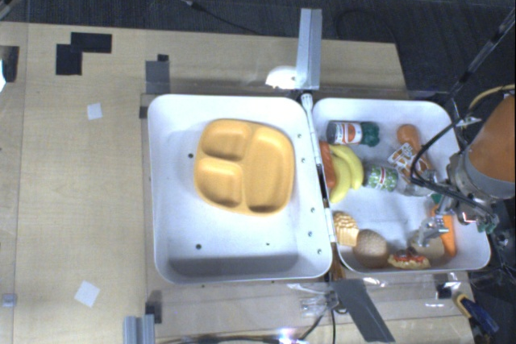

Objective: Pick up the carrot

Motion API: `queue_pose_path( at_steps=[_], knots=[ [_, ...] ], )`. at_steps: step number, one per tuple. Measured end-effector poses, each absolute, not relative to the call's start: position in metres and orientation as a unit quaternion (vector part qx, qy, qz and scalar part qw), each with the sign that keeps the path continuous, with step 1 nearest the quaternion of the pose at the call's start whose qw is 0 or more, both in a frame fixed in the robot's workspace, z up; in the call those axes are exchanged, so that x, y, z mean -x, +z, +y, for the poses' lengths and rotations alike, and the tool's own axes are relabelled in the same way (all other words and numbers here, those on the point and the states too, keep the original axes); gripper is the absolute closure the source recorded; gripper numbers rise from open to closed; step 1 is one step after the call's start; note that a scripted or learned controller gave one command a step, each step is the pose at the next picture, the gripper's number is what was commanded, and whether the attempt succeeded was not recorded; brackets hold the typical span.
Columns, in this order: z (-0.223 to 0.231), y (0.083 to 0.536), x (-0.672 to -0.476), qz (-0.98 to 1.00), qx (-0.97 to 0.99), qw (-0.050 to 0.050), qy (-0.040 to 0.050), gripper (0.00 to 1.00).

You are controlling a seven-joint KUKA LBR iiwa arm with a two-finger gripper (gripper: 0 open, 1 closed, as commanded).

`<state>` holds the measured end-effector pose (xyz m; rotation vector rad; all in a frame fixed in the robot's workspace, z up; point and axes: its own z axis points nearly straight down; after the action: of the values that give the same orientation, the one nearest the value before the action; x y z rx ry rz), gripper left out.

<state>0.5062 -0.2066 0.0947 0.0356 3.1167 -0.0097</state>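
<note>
The carrot (447,234) is a short orange piece lying near the right wall of the right bin (385,110), towards its front corner. My gripper (429,236) reaches down from the grey arm with the orange band (493,151) and sits right against the carrot's left side, low in the bin. The wrist and its cables hide part of the carrot. Whether the carrot is between the jaws is unclear from this angle.
The right bin also holds a banana (347,172), a red-labelled bottle (352,133), a green bottle (379,176), an orange sausage (409,136), a waffle (346,228), a brown potato (371,245) and a hot dog (407,259). A yellow divided plate (244,167) lies in the left bin (173,197).
</note>
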Motion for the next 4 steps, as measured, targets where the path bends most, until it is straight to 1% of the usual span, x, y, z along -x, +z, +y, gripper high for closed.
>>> queue_pose_path(
  at_steps=[1, 2, 3, 4],
  knots=[
    [-0.205, 0.106, -0.51, 1.0, -0.007, 0.017, -0.005, 1.0],
    [-0.205, 0.093, -0.49, 1.0, -0.006, 0.004, -0.0012, 1.0],
    [-0.205, 0.106, -0.493, 1.0, -0.002, 0.009, -0.0028, 1.0],
    [-0.191, 0.091, -0.492, 0.996, 0.092, 0.008, -0.0045, 1.0]
  ],
)
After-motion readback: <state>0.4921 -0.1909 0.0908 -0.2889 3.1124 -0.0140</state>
